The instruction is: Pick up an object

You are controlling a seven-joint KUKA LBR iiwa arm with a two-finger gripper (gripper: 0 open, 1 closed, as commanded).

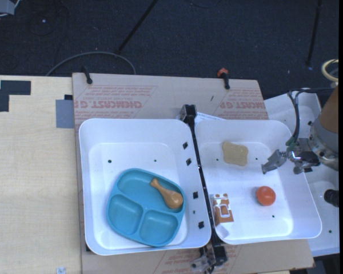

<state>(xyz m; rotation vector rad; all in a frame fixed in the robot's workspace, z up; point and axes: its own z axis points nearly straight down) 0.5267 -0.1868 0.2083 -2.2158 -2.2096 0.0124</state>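
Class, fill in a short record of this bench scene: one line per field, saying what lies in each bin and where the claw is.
left bin: blue tray with three compartments
on tray: toy drumstick, lying in the upper compartment
right bin: beige piece near the top, tomato to the right, orange-and-white block at the lower left
claw: over the right bin's right side, above the tomato, apart from it
held: nothing seen
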